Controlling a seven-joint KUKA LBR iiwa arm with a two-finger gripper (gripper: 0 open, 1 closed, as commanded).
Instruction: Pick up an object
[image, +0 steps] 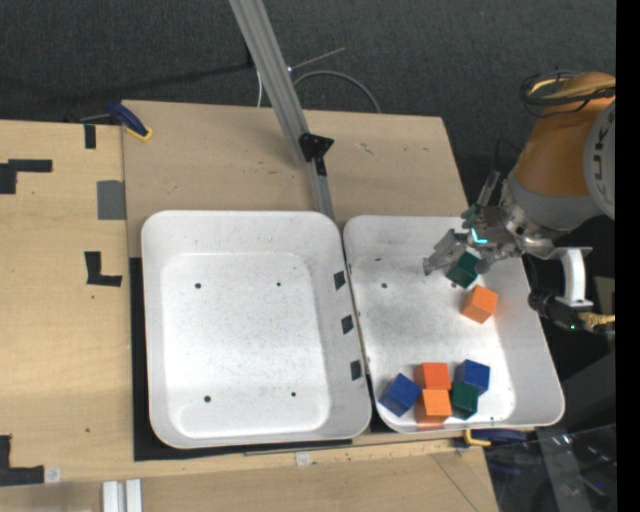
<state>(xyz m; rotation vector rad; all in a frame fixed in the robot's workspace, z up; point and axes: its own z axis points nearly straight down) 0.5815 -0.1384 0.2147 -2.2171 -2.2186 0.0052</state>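
My gripper (458, 262) hangs over the upper right part of the right bin (520, 345), reaching in from the right. A dark green block (464, 271) sits between its fingers, and the gripper is shut on it. One grey finger (438, 261) sticks out to the left of the block. Just below and to the right, an orange block (480, 303) lies tilted on the bin floor, apart from the gripper.
Along the right bin's front edge lies a cluster: a blue block (400, 393), two orange blocks (435, 376) (436, 403), another blue block (476, 375) and a green block (465, 399). The left bin (240, 330) stands beside it. A metal pole (285, 90) slants above.
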